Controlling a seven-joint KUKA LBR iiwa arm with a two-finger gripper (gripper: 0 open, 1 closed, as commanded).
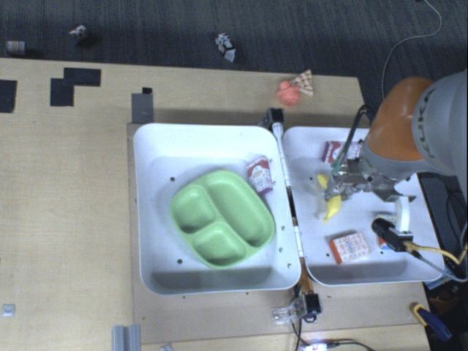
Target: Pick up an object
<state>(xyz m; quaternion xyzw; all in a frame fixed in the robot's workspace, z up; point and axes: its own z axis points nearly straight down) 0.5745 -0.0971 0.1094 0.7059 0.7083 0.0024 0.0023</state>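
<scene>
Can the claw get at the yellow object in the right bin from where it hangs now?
Probably yes. The claw hangs right over the yellow object in the right bin, with nothing lying on it. The red and white packet lies apart, nearer the front wall.

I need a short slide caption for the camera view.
Grey arm's tool above a yellow object in the right white bin.

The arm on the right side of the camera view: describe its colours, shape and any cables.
The KUKA arm is a thick, rounded grey body with a glossy orange band above the wrist. The dark metal gripper below carries a thin dark cable looping up past it.
</scene>
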